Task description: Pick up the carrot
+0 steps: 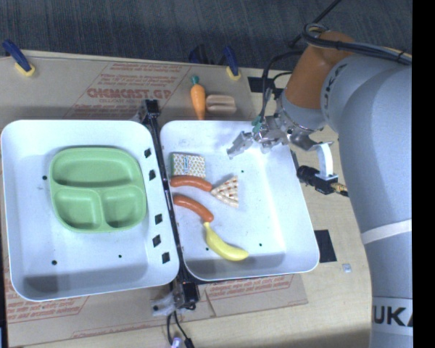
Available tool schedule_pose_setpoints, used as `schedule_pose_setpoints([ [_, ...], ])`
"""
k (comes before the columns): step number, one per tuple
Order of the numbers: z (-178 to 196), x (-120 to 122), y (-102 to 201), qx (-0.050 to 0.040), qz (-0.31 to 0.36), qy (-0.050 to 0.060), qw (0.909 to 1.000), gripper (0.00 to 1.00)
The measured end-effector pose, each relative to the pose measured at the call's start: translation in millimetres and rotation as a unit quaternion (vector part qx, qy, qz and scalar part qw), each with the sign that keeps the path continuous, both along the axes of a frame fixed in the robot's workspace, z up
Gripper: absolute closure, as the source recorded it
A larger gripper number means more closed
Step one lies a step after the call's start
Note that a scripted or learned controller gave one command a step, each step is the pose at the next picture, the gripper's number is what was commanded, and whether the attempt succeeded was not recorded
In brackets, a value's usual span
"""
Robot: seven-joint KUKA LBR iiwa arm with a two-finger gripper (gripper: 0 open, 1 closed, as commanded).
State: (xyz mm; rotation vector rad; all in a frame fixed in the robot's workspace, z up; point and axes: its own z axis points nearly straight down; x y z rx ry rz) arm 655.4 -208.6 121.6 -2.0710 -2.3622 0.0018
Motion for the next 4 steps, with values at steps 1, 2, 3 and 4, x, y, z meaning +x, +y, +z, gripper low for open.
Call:
schedule_pose_setpoints([
  [1, -29.9, 1.1, -1.3, 0.0007, -0.005, 0.002, 1.0000, 0.00],
  [2, 33.8, -10.1, -2.8, 0.0001, -0.016, 0.000, 0.9999, 0.00],
  [3, -30.3, -7.3, -1.4, 0.0006, -0.016, 0.002, 0.9999, 0.00],
  [4, -5.0, -0.1, -2.4, 0.0004, -0.019, 0.000, 0.9998, 0.00],
])
